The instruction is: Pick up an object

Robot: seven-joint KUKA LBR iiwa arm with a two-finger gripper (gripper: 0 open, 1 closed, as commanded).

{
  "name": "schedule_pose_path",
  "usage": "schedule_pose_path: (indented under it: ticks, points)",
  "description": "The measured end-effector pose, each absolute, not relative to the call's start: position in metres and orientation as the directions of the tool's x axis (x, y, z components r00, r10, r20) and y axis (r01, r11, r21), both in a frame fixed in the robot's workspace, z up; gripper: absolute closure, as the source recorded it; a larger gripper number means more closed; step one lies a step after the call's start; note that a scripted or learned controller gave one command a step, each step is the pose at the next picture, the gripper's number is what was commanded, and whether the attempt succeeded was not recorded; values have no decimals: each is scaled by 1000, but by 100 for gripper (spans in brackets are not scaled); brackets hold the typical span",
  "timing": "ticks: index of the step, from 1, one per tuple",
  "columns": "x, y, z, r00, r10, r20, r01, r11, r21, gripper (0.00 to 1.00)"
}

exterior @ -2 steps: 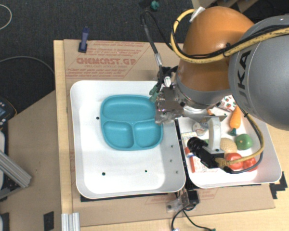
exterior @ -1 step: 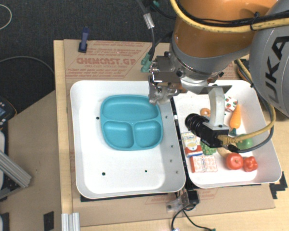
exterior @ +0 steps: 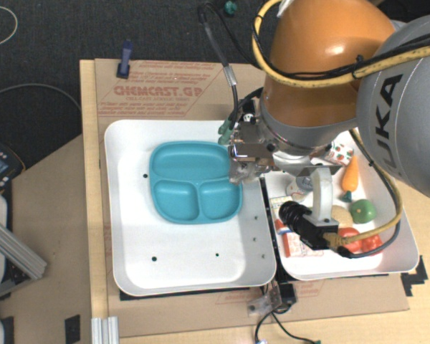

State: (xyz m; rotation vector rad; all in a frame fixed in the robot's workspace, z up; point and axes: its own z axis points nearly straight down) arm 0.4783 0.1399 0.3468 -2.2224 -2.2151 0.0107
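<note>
We are seeing a smooth, matt teal plastic divided plate [exterior: 194,181], glossy white plastic bins [exterior: 129,213], and a shiny orange band [exterior: 330,27] reflecting light.

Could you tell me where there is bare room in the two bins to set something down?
The left white bin has bare floor below and left of the blue three-compartment plastic tray. The right white bin is crowded with small toy items under the arm.

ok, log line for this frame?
arm: over right bin | left bin: blue divided tray | right bin: carrot, green ball | grasp: none seen
</note>
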Motion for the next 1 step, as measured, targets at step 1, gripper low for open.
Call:
schedule_pose_path:
  ticks: [1]
  points:
    - [549,172,304,-2,1000,-1,1000,2,3,100]
